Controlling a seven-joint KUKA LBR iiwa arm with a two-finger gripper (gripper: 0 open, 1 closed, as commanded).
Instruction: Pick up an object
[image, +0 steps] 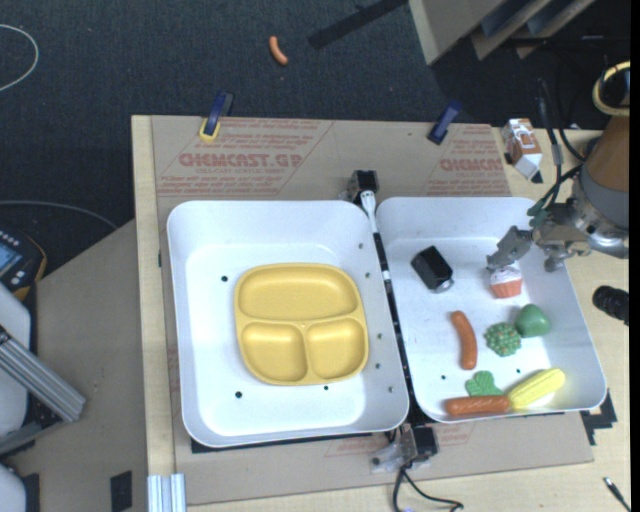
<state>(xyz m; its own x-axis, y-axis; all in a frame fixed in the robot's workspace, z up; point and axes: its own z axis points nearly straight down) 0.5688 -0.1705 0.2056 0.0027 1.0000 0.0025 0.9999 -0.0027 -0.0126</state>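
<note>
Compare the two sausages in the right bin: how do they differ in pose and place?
The upper sausage lies nearly upright in the view, alone in the middle of the right bin. The lower sausage lies crosswise near the front wall, its end beside the corn cob. The upper one looks slightly curved, the lower one straight. Both are orange-red.

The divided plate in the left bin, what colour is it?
Yellow. The divided plate shows plainly in the camera view, in the left bin.
</note>
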